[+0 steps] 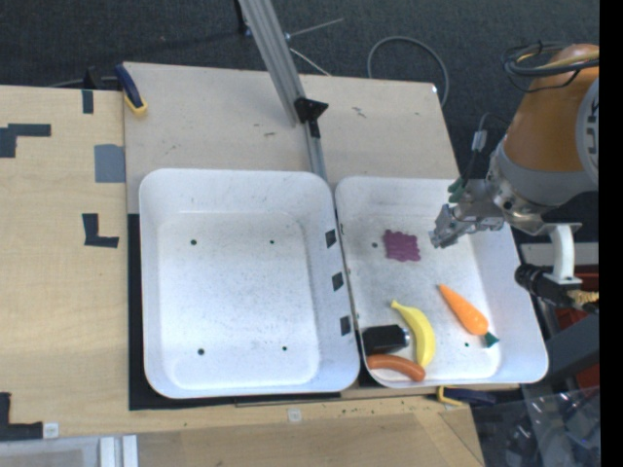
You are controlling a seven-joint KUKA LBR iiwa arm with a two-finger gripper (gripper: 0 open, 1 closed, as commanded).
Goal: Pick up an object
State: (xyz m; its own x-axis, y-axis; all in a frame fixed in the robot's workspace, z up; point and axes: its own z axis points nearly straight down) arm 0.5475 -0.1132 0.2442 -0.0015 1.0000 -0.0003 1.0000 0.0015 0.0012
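Observation:
The right bin (506,261) holds a purple lumpy object (401,245), an orange carrot (463,310), a yellow banana (419,330), a black block (384,339) and a red-orange sausage shape (397,366). My gripper (446,233) hangs over the upper right part of this bin, just right of the purple object and above the carrot. Nothing shows between its fingers. The arm's orange wrist band (550,129) is at the frame's right.
The left bin (156,261) lies beside the right one, with black clips (336,280) along the shared wall. A slanted metal rail (277,52) crosses the bench behind the bins. A yellow-blue clamp (131,90) sits at the back left.

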